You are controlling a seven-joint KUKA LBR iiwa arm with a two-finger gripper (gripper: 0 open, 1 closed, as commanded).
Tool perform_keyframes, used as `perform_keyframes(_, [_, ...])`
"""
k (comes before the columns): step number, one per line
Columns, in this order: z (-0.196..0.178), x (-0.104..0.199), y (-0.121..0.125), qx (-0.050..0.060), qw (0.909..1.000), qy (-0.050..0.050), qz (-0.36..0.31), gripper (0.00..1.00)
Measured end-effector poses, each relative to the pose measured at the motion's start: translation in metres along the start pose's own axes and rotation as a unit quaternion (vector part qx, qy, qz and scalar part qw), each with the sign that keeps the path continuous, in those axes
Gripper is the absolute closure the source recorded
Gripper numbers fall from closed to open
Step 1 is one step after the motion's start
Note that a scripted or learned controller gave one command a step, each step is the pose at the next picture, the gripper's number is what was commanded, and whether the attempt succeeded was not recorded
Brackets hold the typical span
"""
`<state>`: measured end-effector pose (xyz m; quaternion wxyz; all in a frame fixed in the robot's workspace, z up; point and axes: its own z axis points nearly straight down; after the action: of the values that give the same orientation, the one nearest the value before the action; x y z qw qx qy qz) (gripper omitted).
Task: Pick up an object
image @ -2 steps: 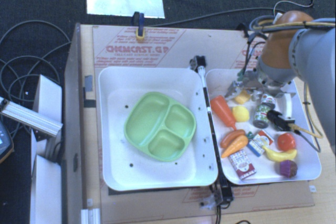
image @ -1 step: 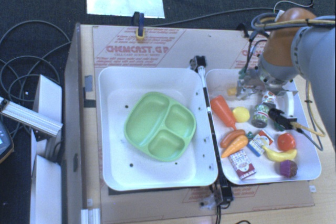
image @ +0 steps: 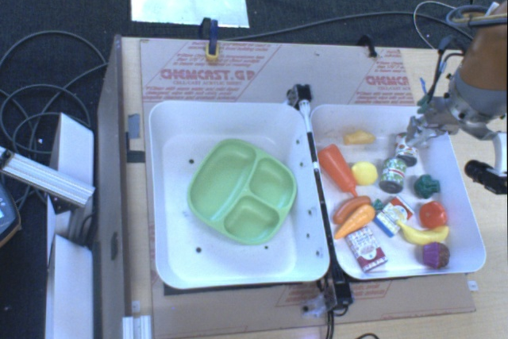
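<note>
Camera view: both bins are seen from above at a slant, side by side on the worktop.
Left bin: a green plate is carried near its middle.
Right bin: the toy foods are gathered here, so a pick is best tried on this side.
Tool: it is hung low over the right bin's far edge, just above a can; whether it is open or closed cannot be told, and nothing is seen held.
Likely target: the can, judged from the tool's place.
Neighbours: a lemon and a bottle are laid close by, so a crowded grasp is risked.
</note>
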<state>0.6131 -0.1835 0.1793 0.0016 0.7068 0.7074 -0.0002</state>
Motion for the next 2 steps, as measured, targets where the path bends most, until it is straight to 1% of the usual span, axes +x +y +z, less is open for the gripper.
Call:
perform_keyframes(1, [0.001,0.001,0.0,0.001,1.0,0.001,0.0,0.0])
perform_keyframes(2, [0.075,0.052,-0.047,0.002,1.0,0.002,-0.001,0.0])
